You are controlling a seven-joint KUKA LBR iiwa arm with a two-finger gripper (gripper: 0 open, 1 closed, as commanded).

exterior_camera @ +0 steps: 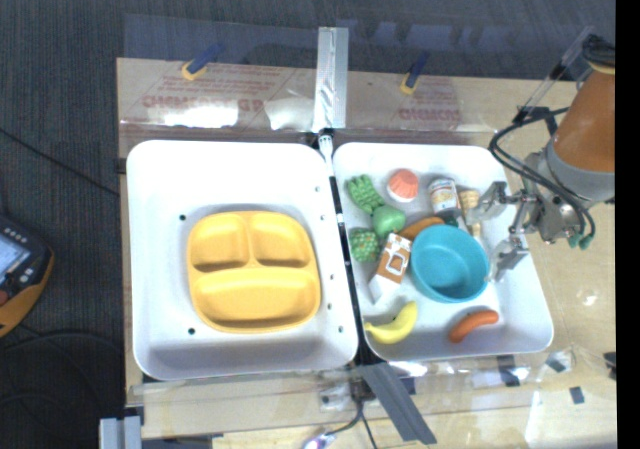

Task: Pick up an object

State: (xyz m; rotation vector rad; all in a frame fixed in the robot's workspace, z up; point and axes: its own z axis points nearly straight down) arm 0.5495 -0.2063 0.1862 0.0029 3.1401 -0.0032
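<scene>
The right bin [520, 309] holds several toy foods. Among them are a blue bowl [449, 263], a banana [392, 323], an orange sausage [472, 323], a small can [441, 194], a red-and-white round piece [403, 184], green vegetables [363, 193] and an orange-and-white carton [393, 259]. My gripper [501, 228] hangs over the bin's right side, just right of the bowl. It is open, its two fingers spread apart with nothing between them.
The left bin [150, 237] holds a yellow divided tray [253, 269]. A metal divider [331, 77] stands behind the seam between the bins. Cables loop near the wrist [560, 207] at the right.
</scene>
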